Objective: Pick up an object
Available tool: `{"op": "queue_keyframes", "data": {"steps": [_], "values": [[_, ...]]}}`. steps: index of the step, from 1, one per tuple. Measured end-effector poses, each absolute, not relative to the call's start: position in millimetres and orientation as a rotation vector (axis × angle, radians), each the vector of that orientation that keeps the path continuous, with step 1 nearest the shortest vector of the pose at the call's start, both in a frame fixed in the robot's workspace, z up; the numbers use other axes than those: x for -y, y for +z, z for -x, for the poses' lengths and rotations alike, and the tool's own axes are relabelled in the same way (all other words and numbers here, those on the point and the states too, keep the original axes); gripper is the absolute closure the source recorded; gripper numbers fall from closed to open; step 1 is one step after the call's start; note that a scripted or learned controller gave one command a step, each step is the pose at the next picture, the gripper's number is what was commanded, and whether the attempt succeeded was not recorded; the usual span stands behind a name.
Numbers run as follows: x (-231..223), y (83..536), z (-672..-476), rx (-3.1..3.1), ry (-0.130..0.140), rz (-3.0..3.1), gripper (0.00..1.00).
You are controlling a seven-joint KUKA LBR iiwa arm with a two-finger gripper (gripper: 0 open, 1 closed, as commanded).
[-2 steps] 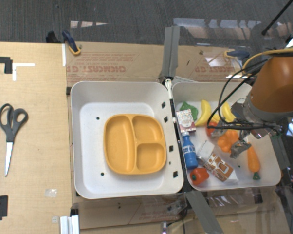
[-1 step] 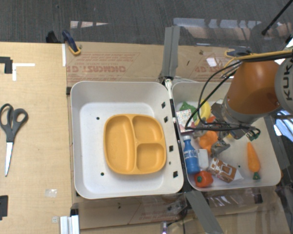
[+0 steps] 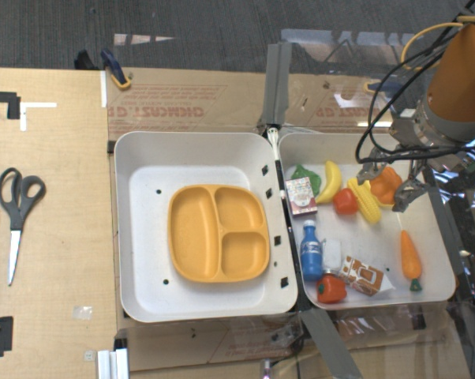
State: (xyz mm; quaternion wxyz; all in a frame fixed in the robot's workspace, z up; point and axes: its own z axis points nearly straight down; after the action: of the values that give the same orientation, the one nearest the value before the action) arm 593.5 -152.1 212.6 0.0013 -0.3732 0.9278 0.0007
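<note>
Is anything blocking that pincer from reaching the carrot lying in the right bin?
Nothing visible does. The carrot lies alone on bare bin floor, and the pincer hangs above the toys further back in the right bin.

- Divided plate (image 3: 218, 234) lies in the left bin (image 3: 135, 235).
- Bottle (image 3: 310, 251), carrot (image 3: 410, 257) and banana (image 3: 330, 181) lie in the right bin (image 3: 446, 279).
- Scissors (image 3: 16, 212) lie on the table (image 3: 56, 290), frame's left.

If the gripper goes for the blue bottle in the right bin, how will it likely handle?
The blue bottle lies on its side, so its round body may roll if nudged. It looks small, probably light. The carton and tomato lie close by, likely crowding finger room.
</note>
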Motion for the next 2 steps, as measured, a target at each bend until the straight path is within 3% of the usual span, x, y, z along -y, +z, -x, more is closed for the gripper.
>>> {"op": "queue_keyframes", "data": {"steps": [1,2], "values": [[152.0,212.5,-593.7,-2.91,0.001,1.171,0.0],[122.4,93.1,-579.0,-2.908,0.0,1.175,0.0]]}}
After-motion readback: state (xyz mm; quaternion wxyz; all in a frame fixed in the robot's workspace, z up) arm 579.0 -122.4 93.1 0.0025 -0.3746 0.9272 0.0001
